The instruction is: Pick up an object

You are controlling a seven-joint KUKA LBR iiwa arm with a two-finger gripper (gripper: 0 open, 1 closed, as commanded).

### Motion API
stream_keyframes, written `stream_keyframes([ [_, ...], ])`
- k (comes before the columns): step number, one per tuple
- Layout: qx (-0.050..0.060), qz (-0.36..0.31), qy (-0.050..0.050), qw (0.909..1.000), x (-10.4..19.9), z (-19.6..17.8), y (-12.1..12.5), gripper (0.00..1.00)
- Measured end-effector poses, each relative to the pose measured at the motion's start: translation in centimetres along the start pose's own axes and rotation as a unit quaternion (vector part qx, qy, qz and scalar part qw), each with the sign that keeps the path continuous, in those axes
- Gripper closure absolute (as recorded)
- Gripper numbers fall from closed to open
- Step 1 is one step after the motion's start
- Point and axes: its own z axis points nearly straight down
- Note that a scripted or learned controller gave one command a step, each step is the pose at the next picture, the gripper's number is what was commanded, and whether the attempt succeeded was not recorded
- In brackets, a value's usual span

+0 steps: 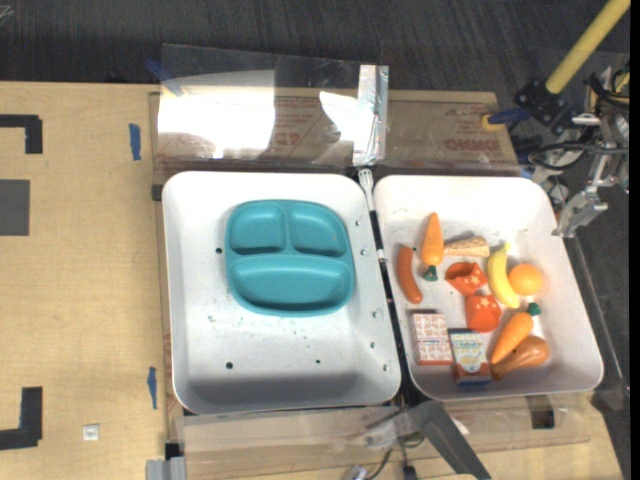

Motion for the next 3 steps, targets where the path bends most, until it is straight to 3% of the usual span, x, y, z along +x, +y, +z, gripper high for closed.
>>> stream_keyframes([
  [1,-0.002,-0.043,0.004,0.9991,5.4,10.8,2.0,0.00],
  [2,0.001,-0.047,-0.003,0.9989,5.0,19.6,-1.0,0.00],
  [3,0.000,-0.042,-0.001,0.9991,6.7,19.7,-1.9,0.00],
])
